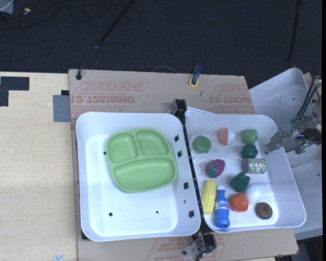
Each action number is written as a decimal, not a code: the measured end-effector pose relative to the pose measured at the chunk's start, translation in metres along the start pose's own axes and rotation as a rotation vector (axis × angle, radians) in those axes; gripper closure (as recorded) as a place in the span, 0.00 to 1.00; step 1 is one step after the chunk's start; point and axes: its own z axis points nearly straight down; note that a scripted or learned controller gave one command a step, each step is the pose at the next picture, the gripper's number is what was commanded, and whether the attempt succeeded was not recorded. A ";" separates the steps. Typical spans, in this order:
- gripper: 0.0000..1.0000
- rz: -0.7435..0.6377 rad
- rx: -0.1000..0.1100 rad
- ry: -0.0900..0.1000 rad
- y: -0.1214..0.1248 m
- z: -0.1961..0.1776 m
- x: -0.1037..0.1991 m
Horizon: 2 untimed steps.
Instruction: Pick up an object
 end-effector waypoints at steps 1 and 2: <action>0.00 -0.002 -0.011 -0.003 0.002 -0.006 0.000; 0.00 -0.003 -0.006 -0.001 0.002 0.038 -0.002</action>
